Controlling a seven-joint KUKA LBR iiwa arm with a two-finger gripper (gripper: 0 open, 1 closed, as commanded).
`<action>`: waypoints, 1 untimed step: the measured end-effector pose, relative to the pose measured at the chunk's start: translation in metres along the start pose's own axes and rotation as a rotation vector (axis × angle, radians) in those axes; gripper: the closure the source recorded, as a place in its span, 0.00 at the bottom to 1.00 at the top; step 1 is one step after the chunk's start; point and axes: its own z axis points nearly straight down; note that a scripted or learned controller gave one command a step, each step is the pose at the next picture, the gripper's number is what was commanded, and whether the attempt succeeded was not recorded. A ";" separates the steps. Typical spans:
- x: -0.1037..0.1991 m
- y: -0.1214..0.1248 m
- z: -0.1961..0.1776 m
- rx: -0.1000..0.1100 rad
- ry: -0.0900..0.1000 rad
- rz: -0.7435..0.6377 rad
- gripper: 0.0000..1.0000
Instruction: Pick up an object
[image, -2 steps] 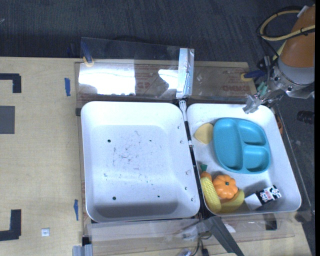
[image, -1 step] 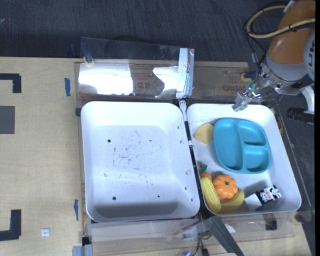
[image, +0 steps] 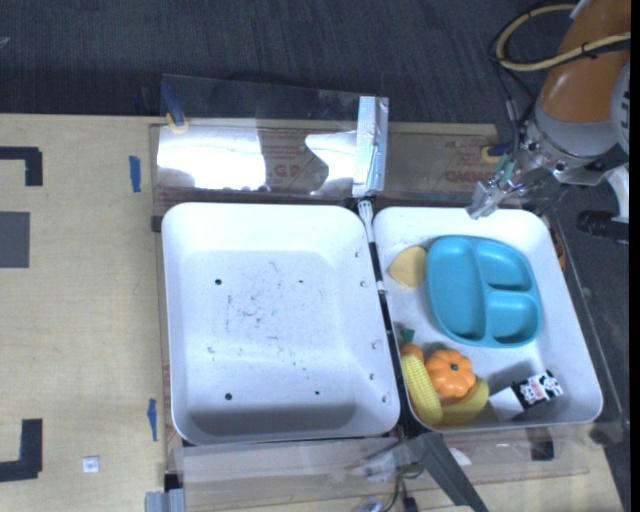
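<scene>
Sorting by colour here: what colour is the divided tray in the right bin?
Light blue tray, in the camera view.

Glossy blue plastic tray (image: 480, 290), matt white bins (image: 190, 240), pale wooden bench (image: 80, 330)

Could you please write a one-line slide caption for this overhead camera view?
Gripper above the right bin's far rim; inside lie a blue divided plate, orange pumpkin and corn cob.

No legible text anywhere.
</scene>
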 end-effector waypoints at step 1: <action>0.000 0.002 -0.008 -0.002 -0.002 -0.003 1.00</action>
